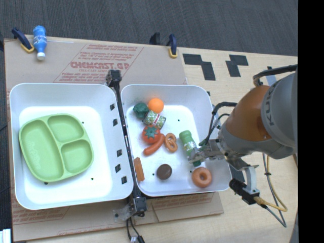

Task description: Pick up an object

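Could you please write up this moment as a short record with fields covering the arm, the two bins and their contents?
arm: grey with orange band, reaching in from the right
gripper: low at the right bin's right side, next to the green bottle
left bin: holds a green divided plate
right bin: orange ball, green bottle, doughnut, brown round piece, red-orange sausage-like piece, other small toy foods
held object: none visibly between the fingers
bench: blue bottle at the far left corner

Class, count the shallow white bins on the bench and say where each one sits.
2. The left bin holds a green divided plate. The right bin beside it holds the small toy foods, near the claw. None appears hidden.
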{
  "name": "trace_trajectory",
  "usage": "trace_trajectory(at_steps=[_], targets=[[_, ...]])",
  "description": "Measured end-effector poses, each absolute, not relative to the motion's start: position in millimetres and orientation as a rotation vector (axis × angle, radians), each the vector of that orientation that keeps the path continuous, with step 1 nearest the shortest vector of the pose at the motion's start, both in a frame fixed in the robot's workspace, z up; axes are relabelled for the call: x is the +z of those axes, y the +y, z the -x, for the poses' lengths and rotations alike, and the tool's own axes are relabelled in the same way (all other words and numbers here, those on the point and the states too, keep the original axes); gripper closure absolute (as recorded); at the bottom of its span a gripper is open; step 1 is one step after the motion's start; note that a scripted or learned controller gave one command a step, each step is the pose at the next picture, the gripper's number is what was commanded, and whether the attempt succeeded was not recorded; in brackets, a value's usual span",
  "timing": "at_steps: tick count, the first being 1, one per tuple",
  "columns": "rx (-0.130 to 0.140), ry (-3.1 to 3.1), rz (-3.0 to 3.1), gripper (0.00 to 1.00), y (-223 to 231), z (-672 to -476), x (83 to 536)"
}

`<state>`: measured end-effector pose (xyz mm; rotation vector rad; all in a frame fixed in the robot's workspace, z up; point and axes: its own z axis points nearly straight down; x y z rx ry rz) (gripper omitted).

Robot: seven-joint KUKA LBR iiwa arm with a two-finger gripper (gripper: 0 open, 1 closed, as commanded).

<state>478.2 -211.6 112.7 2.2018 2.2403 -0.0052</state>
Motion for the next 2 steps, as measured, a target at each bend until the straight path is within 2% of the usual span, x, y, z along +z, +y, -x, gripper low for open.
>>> trace_trajectory(at_steps=[1,2], targets=[[0.001,2.227,-2.215,1.0,-205,-477.2,202],[0.002,2.232,-2.207,1.0,-205,-478.6,212]])
